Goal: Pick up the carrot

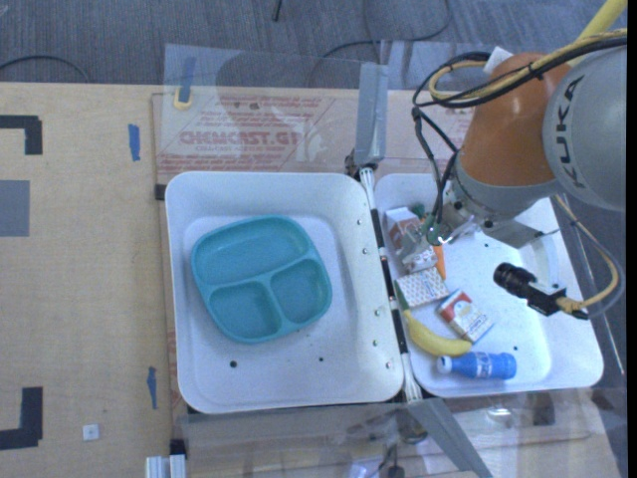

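Arm (pixel 513 118) comes in from the right edge of the view, orange band over the far-right part of the right bin (pixel 582 364), w/ the gripper (pixel 438 232) down near that bin's far-left corner, close to the wall shared w/ the left bin (pixel 199 366). Gripper state: can't tell, the wrist and cables hide it from above. Carrot (pixel 439 260) is a small orange piece in the right bin's left half, directly under or just in front of the gripper tip, lying roughly lengthwise front to back; whether it's gripped or merely touching can't be told. Beside it toward the left wall, a brown snack packet (pixel 405 237), touching or overlapping the carrot. Just nearer the front edge, a pale patterned packet (pixel 420 287), tilted, close to the left wall. Right of that, approx. mid-bin, a red-and-white box (pixel 466 317), set at an angle. Banana (pixel 436 338) lies along the left wall near the front-left corner, curved, one end just beside the box. Blue bottle (pixel 481 365) w/ white cap lies on its side along the front edge, cap end next to the banana's tip. Left bin holds a teal divided plate (pixel 261 277), 3 compartments, sitting left of centre and apart from all walls. Both bins rest side by side on the wooden bench (pixel 80 267).
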You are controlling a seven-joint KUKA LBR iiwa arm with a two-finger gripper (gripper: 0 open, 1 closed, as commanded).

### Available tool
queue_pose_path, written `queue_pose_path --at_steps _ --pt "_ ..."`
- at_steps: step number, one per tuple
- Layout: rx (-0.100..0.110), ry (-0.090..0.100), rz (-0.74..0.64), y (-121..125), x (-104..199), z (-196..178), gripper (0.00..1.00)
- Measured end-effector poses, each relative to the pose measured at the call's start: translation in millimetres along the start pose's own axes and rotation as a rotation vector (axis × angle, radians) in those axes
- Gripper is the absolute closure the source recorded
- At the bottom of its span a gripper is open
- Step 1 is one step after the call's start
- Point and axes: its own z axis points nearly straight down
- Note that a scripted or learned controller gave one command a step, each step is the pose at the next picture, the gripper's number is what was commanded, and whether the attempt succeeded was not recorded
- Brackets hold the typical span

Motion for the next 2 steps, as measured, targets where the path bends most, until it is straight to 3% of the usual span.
queue_pose_path --at_steps 1,2 --pt "0.006 0.004 0.244 -66.0 59.9 0.9 1.0" --pt "0.004 0.002 0.31 -38.1 124.1 0.8 1.0"
